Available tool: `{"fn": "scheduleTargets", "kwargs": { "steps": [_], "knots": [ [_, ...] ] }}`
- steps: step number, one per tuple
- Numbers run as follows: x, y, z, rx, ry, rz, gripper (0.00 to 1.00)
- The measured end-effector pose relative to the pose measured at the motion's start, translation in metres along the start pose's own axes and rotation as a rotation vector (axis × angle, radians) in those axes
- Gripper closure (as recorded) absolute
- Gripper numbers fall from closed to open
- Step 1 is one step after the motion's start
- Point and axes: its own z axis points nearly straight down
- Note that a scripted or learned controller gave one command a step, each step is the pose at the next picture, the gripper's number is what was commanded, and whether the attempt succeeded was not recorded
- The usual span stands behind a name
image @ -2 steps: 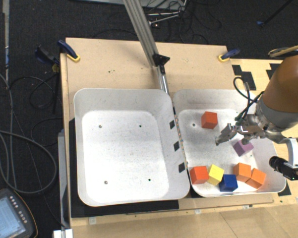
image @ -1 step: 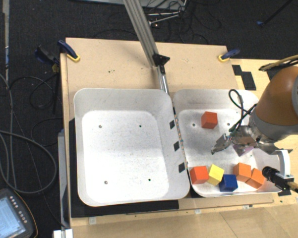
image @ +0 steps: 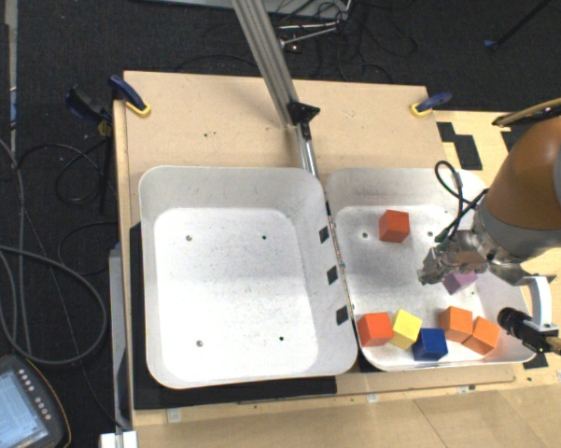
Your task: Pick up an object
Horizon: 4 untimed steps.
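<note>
A broad orange band (image: 539,180) is seen around the arm, its surface glossy and rounded. Below the orange band, a grey metallic wrist section (image: 513,241) is seen. A black cable (image: 451,194) is looped just beside the orange band. The end effector (image: 445,266) beyond the wrist is made of dull grey metal with small angular parts.

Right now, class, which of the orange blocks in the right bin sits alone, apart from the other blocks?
The orange block near the right bin's far side; the other three orange ones sit in the near row beside the yellow block and blue block.
</note>
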Motion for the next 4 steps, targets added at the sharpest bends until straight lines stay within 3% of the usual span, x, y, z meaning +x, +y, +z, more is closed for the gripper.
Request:
{"fn": "scheduleTargets", "kwargs": {
  "steps": [1, 2, 3, 4],
  "knots": [
    [0.002, 0.001, -0.063, -0.005, -0.001, -0.004, 1.0],
    [0.002, 0.002, -0.07, 0.0, 0.0, -0.003, 1.0],
    [0.053, 0.022, -0.077, 0.0, 0.002, -0.009, 1.0],
    [0.111, 0.027, -0.068, 0.003, 0.003, -0.009, 1.0]
  ]
}}
